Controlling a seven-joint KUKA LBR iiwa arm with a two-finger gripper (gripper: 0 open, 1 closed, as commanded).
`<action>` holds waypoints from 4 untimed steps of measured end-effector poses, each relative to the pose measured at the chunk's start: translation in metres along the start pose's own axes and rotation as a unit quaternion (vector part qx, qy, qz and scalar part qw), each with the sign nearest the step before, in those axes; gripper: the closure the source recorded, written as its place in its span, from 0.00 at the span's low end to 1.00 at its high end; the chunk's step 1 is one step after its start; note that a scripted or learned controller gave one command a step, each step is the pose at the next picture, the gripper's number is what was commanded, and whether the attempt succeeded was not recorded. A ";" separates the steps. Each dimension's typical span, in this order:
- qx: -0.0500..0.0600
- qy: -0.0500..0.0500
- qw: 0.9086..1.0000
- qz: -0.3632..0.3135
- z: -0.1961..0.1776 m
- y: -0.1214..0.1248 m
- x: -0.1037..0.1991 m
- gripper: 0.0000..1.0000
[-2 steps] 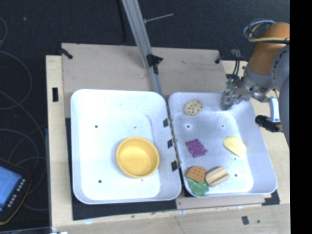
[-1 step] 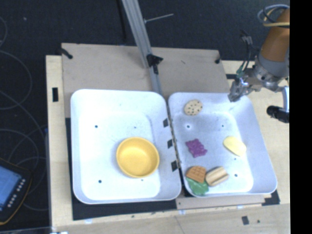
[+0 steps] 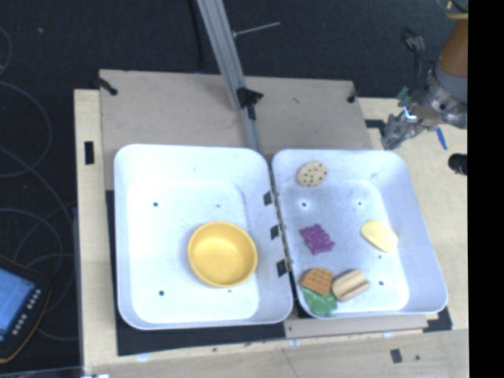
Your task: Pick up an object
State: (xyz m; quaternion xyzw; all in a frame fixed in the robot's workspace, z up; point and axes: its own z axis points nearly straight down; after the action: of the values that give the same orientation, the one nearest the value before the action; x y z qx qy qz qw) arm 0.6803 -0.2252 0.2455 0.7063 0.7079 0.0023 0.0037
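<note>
The right bin [image 3: 409,203] holds a chocolate-chip cookie [image 3: 312,173] at its far edge, a purple piece [image 3: 316,239] in the middle and a pale yellow wedge [image 3: 379,235] to the right. A waffle-like square [image 3: 316,280], a tan bread roll [image 3: 350,284] and a green piece [image 3: 320,304] crowd its near edge. A yellow bowl [image 3: 223,253] sits in the left bin [image 3: 150,179]. My gripper [image 3: 395,129] hangs above the bench just beyond the right bin's far right corner, away from every object.
A slanted metal pole [image 3: 224,46] rises from the bench behind the seam between the bins. A dark tablet [image 3: 16,305] and cables lie off the bench at the left. Black clips [image 3: 276,231] line the seam.
</note>
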 end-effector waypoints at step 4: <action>0.005 0.001 1.000 -0.001 -0.001 -0.094 0.188 1.00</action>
State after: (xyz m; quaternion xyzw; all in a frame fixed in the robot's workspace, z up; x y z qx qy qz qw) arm 0.5855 -0.0370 0.2457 0.7053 0.7089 -0.0002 -0.0005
